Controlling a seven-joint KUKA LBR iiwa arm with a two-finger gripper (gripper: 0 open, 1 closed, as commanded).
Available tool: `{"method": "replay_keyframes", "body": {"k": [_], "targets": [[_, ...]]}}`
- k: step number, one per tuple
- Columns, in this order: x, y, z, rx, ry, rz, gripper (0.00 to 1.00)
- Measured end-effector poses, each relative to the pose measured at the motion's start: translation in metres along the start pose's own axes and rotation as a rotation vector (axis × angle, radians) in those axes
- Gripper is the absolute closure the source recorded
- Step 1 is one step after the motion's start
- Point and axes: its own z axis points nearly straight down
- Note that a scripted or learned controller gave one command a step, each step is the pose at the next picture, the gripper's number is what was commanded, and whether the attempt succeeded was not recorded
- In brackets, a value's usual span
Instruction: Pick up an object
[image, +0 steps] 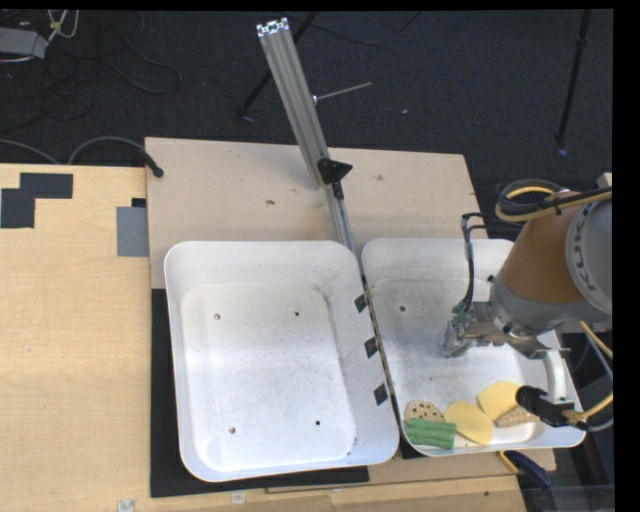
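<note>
My gripper (456, 343) hangs low over the middle of the right bin (420, 280), with the grey arm and its orange band reaching in from the right. Nothing shows between its tips. Along the bin's near edge lie a green ridged piece (432, 433), a small brown spotted cookie (424, 411), and two pale yellow pieces (470, 420) (498, 399). A tan wedge (515, 416) lies beside them. These objects rest below and to the right of the gripper, apart from it.
The left bin (265, 360) sits beside the right one, joined by black clips along the shared wall. A slanted aluminium rail (305, 120) rises behind the bins. A wooden bench surface lies at the left.
</note>
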Motion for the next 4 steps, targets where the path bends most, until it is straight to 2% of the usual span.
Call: {"method": "replay_keyframes", "body": {"k": [3, 4], "targets": [[-0.002, -0.003, -0.139, -0.004, -0.002, -0.006, 1.00], [0.051, 0.017, -0.146, 0.000, 0.001, -0.011, 1.00]]}}
